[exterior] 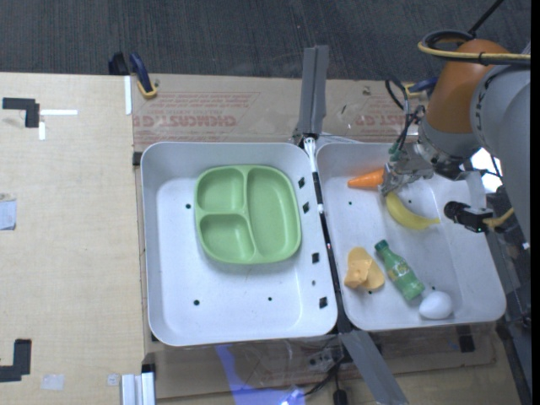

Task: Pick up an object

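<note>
Arm: grey with orange band, reaching in over the far right corner of the right bin (472, 310).
Gripper (398, 175): low over the far part of the right bin, tip between the carrot (365, 180) and the banana (409, 215); whether the tool is apart or together I cannot tell (wrist body and cabling hide the tip).
Carrot: orange, lying near the bin's far edge, just beside the gripper tip on the side toward the divider; contact not resolvable.
Banana: yellow, just below the tip, resting on the bin floor.
Other candidates: yellow soft lump (363, 270) near the divider edge, green bottle (400, 271) beside it, white egg-like object (436, 305) at the near right corner.
Left bin (169, 302): holds a green divided plate (248, 213), centred, well apart from the arm.
Progress: approach looks done, descent near bottom; nothing seen lifted, all objects appear to rest on the floor.
Left to do: close on carrot or banana (probable targets, judging by position), then lift clear.
</note>
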`<state>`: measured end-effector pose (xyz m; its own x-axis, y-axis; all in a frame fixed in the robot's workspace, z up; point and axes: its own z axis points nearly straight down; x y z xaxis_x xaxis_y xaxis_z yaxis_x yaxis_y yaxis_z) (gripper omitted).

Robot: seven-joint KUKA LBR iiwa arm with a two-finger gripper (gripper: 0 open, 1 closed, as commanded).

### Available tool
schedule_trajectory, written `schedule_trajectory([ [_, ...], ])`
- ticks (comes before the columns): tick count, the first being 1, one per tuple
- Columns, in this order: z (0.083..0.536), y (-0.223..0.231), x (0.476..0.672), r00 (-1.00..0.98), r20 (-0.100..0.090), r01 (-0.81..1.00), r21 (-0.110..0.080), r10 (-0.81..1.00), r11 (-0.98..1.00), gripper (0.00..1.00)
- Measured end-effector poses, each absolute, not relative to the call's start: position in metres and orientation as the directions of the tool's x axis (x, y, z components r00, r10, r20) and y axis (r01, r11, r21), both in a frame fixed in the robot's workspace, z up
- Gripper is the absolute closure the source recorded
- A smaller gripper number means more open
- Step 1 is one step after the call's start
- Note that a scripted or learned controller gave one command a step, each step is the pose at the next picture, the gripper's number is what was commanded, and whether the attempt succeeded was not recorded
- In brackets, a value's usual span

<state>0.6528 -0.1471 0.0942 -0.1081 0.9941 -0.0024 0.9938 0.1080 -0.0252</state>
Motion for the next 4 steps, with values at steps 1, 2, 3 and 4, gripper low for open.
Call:
schedule_trajectory([
  [1, 0.19, -0.08, 0.659, 0.047, -0.001, 0.999, -0.003, 0.999, -0.047, 1.0],
  [2, 0.189, -0.08, 0.659, 0.046, -0.002, 0.999, -0.004, 0.999, -0.046, 0.0],
  [3, 0.096, -0.112, 0.647, -0.043, 0.0, 0.999, -0.004, 0.999, 0.043, 0.0],
  [4, 0.103, -0.113, 0.646, -0.04, -0.001, 0.999, -0.006, 0.999, 0.04, 1.0],
])
